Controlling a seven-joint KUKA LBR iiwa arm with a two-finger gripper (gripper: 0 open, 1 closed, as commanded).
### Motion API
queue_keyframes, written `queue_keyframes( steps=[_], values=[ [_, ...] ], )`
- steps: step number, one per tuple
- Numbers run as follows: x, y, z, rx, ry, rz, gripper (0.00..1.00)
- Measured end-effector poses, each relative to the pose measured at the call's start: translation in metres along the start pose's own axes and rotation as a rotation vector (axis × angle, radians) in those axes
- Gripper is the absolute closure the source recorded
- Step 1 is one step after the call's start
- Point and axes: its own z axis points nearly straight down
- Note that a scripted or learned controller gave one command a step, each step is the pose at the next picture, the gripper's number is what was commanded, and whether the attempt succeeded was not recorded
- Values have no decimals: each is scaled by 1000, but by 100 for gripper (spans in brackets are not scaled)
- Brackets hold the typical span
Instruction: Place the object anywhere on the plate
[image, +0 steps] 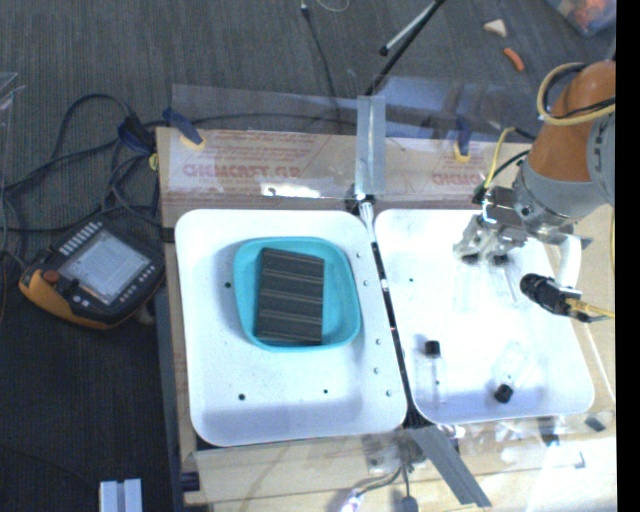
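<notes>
A teal plate (345, 300) lies in the left bin (200, 330). A dark grey ribbed block (291, 296) rests flat on the plate's middle. My gripper (483, 248) hangs over the upper part of the right bin (560, 400), well to the right of the plate. Its two fingers (467, 246) stand apart with nothing between them.
Two small black-capped, nearly clear items lie in the right bin, one near its left side (431, 348) and one near its front (503, 393). A black plug with a yellow cable (541, 290) hangs off the wrist. A hand-held control pendant (95, 272) sits left of the bench.
</notes>
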Motion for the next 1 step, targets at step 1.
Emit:
queue_keyframes(
  steps=[1],
  values=[
    [67,-53,12,1,4,-133,100]
  ],
)
